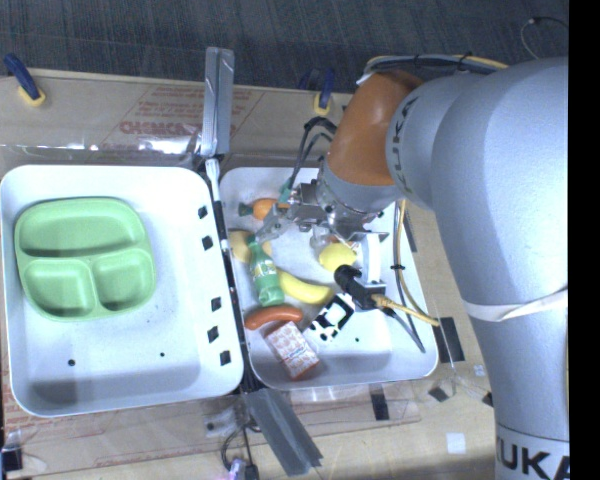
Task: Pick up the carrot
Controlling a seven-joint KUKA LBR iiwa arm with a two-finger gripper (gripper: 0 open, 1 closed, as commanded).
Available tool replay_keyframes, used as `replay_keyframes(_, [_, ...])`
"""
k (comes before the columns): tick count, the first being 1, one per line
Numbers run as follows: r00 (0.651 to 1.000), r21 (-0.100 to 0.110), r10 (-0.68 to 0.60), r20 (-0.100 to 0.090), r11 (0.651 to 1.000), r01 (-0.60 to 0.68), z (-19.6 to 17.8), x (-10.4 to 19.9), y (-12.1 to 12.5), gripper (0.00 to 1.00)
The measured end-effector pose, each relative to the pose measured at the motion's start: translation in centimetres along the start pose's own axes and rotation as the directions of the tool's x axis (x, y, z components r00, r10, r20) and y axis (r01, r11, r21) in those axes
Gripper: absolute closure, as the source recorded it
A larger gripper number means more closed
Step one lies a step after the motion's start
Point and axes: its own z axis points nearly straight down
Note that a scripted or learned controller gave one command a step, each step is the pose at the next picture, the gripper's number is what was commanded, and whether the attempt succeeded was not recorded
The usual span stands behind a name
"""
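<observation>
Approach step: the pincer [325, 230] hangs over the right bin [420, 353]; its state cannot be told. The carrot [264, 208] lies just beside; next move requires centring.

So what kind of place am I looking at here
Probably a robotics lab bench set up for pick-and-place trials: a grey industrial arm reaches over two white bins, the right one holding toy food like a banana, beside a green divided tray.

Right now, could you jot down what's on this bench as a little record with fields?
left bin: holds a green divided tray
right bin: holds the toy foods
carrot: orange, near the right bin's far left corner
other items: banana, green bottle, sausage, lemon, small packet
arm: reaching over the right bin
</observation>
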Motion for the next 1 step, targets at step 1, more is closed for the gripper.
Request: replay_keyframes(1, [0.99,0.021,0.142,0.0,0.99,-0.142,3.69,-1.78,5.1,0.0])
